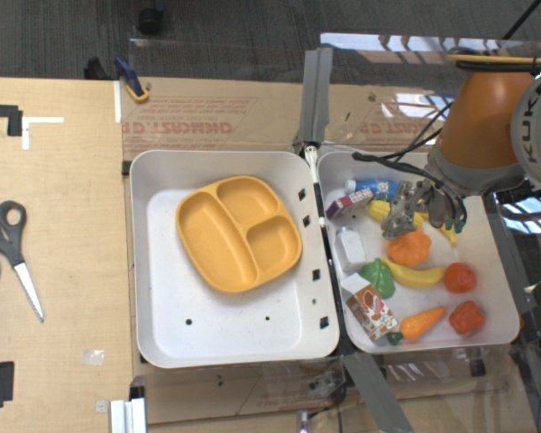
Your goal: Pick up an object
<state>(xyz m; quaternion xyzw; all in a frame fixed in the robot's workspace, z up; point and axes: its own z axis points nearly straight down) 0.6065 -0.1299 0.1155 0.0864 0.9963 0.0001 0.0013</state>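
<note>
The right bin point(500, 269) holds several toy foods. Among them are an orange fruit point(411, 248), a banana point(417, 274), a red tomato point(460, 278), a carrot point(421, 322) and a red piece point(467, 317). A green vegetable point(379, 278), a brown carton point(371, 312), a white block point(351, 246), a blue and white bottle point(371, 188) and a yellow piece point(380, 211) lie further left. My gripper point(402, 222) hangs low in this bin, just above the orange fruit's upper left edge. Nothing is seen lifted.
The left bin point(162, 287) carries a yellow divided plate point(241, 232). Scissors point(16, 251) lie on the wooden bench at the far left. A grey divider post point(314, 97) stands between the bins at the back. Cables trail from the wrist over the right bin's back edge.
</note>
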